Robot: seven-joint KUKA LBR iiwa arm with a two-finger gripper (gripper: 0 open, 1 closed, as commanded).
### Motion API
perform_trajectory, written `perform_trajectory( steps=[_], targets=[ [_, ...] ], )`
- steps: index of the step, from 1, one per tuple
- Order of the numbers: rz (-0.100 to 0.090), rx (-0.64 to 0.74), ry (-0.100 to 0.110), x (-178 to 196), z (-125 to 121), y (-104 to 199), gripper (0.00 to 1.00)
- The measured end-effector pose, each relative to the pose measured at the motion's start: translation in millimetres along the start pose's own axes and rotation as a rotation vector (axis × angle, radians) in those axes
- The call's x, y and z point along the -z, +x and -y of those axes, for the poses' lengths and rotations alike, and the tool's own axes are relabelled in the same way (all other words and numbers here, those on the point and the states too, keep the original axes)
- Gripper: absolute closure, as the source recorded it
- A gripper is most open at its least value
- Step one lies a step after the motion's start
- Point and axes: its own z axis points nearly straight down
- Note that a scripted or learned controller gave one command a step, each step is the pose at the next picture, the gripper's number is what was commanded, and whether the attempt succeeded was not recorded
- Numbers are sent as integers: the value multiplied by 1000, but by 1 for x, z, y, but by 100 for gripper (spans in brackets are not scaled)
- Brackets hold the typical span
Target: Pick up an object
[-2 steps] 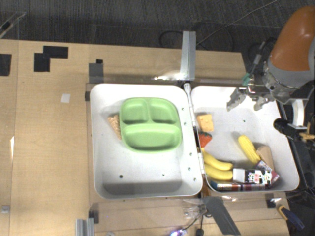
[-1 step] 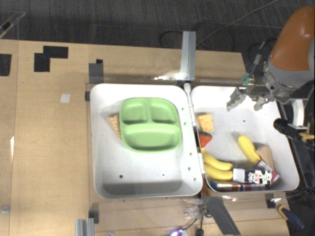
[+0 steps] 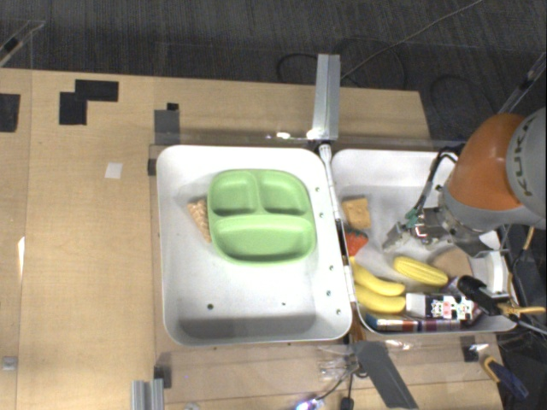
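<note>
My gripper (image 3: 408,231) hangs low over the middle of the right bin (image 3: 385,173), below the arm's orange band (image 3: 483,173). Just under and to its right lies a short yellow piece (image 3: 420,271). Two bananas (image 3: 379,291) rest side by side at the bin's front left. A tan block (image 3: 357,213) and a small red item (image 3: 355,244) sit against the bin's left wall, to the left of my gripper. Nothing shows as held in the gripper.
A white tube with a printed label (image 3: 440,306) and a dark marker (image 3: 400,323) lie along the right bin's front wall. The left bin (image 3: 248,314) holds a green divided plate (image 3: 259,214) with a tan item (image 3: 199,219) at its left edge.
</note>
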Motion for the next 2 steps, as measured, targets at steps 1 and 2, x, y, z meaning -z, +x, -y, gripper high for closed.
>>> perform_trajectory(
  steps=[1,2],
  targets=[
    [8,149,-25,-5,49,11,0],
    [2,-76,-15,-7,-20,-8,0]
  ],
)
